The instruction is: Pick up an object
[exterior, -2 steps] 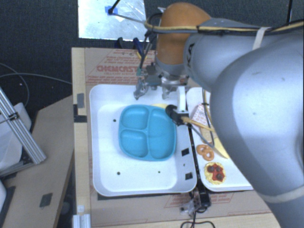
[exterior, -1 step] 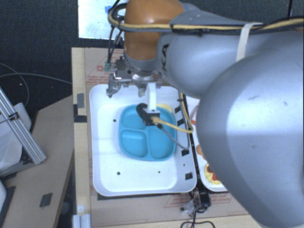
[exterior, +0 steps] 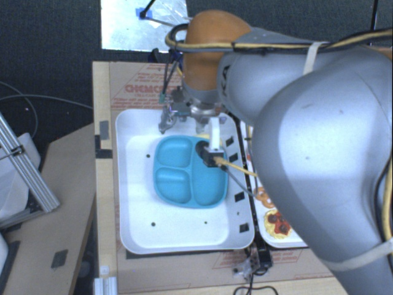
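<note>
The grey arm (exterior: 319, 134) comes in from the right of the view and its thick body covers most of that side. It bends over toward the far edge of the bins, so the orange band (exterior: 212, 39) stands at the top middle of the view and the wrist points down from it. The gripper (exterior: 183, 125) hangs below the band, over the far wall of the white bin (exterior: 132, 183) on the left of the view. Its two metal fingers (exterior: 166, 120) are spread apart, and in the gap between them only the white wall of the bin is seen, so the gripper has hold of nothing. The blue plate (exterior: 184, 177) lies flat in the middle of this bin, and it has three compartments. Its far rim is just beside the gripper, a little nearer to the camera than the gripper, and I cannot tell whether one finger touches this rim. Of the second bin (exterior: 293, 241) a small part is seen under the arm. In it lie an orange ring-shaped piece (exterior: 264, 195) and, near it, a red and yellow piece (exterior: 277, 223); both are too small to name. Both bins rest on a brown cardboard sheet (exterior: 141, 85) with red print.
</note>
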Action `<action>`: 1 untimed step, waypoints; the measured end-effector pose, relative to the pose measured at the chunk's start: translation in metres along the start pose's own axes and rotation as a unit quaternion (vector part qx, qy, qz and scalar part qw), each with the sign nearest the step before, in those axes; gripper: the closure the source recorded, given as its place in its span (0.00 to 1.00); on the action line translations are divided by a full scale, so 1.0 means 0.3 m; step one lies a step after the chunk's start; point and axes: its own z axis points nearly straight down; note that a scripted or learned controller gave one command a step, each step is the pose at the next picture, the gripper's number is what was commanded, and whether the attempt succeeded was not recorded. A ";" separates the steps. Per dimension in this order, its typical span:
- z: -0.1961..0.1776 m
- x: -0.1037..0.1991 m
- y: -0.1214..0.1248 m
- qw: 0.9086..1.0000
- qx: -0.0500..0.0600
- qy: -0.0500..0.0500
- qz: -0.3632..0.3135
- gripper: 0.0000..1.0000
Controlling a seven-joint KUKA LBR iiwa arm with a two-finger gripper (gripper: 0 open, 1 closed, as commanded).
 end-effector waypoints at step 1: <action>-0.502 0.112 -0.107 1.000 -0.010 0.005 -0.006 0.00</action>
